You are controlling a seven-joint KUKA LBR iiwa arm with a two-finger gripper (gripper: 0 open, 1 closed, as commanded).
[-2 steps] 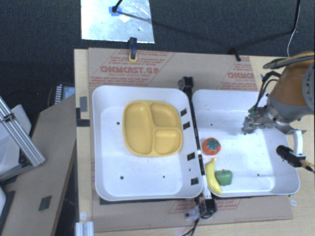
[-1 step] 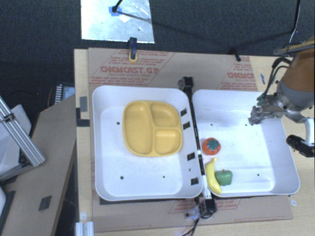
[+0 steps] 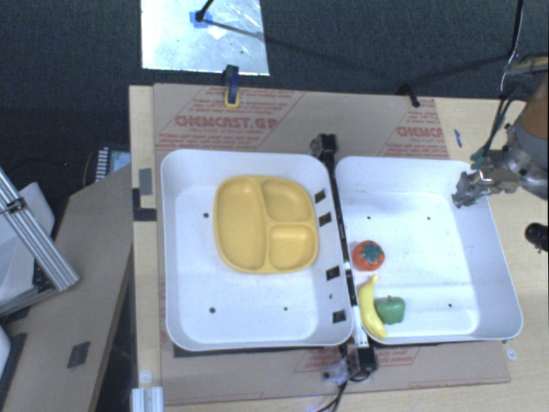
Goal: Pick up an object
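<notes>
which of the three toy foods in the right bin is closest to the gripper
The red tomato. It sits above the yellow banana and green pepper in the view, nearer the gripper at the bin's upper right edge.

Two white bins [image 3: 429, 209] on cardboard sheet [image 3: 283, 114]; yellow divided plate [image 3: 264, 224] in bin at 9 o'clock; foil square [image 3: 204, 24] at 12 o'clock.

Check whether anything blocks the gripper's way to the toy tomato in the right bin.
Nothing visible does. The gripper sits at the right bin's far right rim; bare floor lies between it and the tomato. The banana and green pepper lie nearer the camera.
</notes>
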